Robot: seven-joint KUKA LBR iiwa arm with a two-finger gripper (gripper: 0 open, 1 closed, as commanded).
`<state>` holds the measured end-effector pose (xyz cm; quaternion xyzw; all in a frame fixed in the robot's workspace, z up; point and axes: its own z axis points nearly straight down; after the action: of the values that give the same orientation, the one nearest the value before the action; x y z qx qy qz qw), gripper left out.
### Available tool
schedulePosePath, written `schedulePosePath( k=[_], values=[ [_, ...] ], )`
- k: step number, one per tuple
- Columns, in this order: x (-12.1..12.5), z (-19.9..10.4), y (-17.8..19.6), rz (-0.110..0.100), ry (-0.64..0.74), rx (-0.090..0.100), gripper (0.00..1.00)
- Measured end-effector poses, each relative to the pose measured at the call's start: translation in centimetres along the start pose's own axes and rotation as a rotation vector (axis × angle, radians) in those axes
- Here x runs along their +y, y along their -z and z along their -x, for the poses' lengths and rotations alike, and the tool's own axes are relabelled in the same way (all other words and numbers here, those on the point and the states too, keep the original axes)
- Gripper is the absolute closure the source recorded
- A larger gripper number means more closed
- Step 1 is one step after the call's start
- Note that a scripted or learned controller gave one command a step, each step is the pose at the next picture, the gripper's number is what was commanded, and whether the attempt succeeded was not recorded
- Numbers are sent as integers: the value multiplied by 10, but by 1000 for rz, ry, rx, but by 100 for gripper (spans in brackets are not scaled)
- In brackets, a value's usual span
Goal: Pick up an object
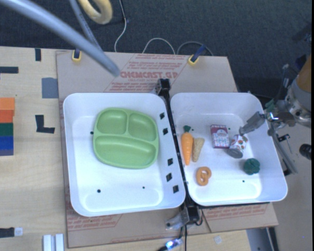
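Camera view showed the grey 2-finger gripper above the right white bin, near a small tilted can; its grasp could not be told.

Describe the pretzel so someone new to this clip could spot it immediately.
Start at the right white bin, the one without the green divided plate. Look near its front-left area, below the toy carrot. The pretzel is a small orange-tan ring with holes, the only looped shape there.
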<state>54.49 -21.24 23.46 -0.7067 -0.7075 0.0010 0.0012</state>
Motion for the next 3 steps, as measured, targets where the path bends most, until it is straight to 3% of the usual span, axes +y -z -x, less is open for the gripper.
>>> schedulePosePath(
  k=[2,3],
  values=[
    [-7,-6,-127,-4,0,2,0],
    [-7,-7,-150,1,0,-1,0]
  ],
)
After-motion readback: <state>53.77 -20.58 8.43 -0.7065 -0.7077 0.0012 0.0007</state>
